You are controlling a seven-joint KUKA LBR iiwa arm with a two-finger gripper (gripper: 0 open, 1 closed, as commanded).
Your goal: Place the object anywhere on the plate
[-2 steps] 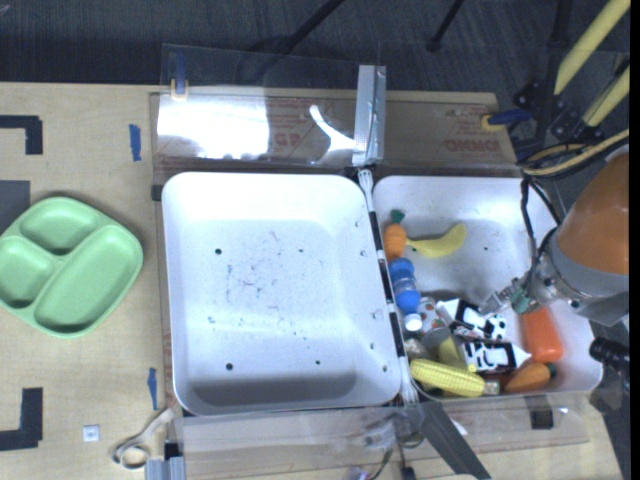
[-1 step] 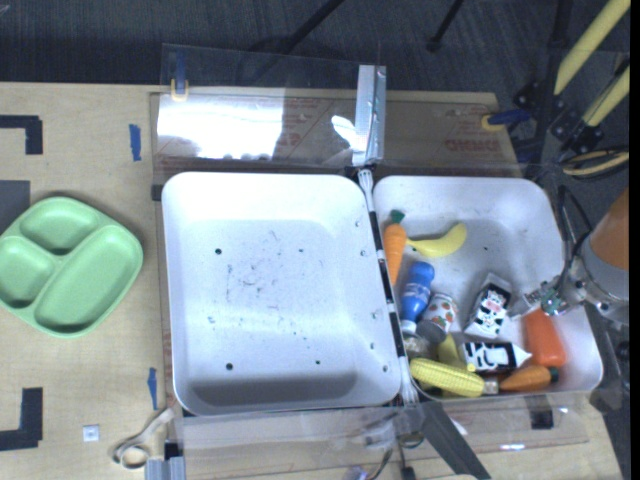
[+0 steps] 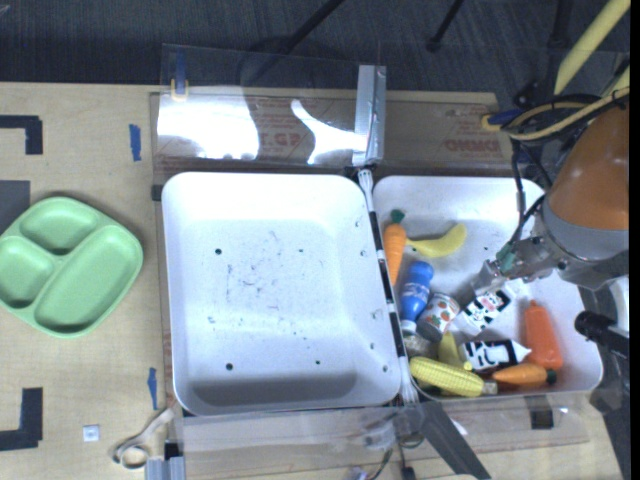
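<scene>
A green divided plate (image 3: 70,266) lies on the wooden bench at the far left, outside the bins. The right bin (image 3: 470,196) holds several toy foods: an orange carrot (image 3: 394,248), a yellow banana (image 3: 443,240), a blue bottle (image 3: 415,290), a small can (image 3: 438,318), a corn cob (image 3: 445,376), a black-and-white cow-patterned piece (image 3: 487,308) and a red-orange vegetable (image 3: 541,333). My gripper (image 3: 505,265) hangs low over the right bin's middle, just above and right of the cow-patterned piece. I see nothing clearly held in it.
The left bin (image 3: 270,288) lies between the plate and the right bin. A clear upright panel (image 3: 260,118) and a metal post (image 3: 370,113) stand behind the bins. The grey and orange arm (image 3: 595,193) covers the right bin's far right side.
</scene>
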